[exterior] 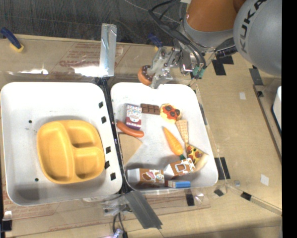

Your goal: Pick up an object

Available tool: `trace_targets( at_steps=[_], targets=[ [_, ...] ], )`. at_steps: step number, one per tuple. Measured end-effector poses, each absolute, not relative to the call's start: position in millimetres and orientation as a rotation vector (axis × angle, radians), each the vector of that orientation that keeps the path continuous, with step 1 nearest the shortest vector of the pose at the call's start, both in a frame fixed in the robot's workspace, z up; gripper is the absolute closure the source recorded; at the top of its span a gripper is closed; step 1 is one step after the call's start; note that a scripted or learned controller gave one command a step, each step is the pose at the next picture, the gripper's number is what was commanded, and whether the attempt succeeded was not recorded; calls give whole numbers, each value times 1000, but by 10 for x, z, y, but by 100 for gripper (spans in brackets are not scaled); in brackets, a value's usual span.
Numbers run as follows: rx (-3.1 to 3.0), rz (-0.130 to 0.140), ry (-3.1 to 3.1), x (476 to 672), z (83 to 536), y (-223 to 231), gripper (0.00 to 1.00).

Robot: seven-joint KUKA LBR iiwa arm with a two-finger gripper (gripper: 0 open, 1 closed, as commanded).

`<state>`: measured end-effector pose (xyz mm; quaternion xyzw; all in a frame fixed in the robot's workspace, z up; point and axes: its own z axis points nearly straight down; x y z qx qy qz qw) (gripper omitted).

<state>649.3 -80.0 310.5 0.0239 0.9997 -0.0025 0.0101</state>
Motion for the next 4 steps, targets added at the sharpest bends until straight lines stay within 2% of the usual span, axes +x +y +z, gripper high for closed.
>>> trace_targets(
  at_steps=[2,3,4],
  targets=[
    [71,-11,3112,6513,3325,-799,100],
    [-196,0,3137,6264,2685,-728,100],
    [-201,-3,3131,6282,2813,-716,100]
  ],
)
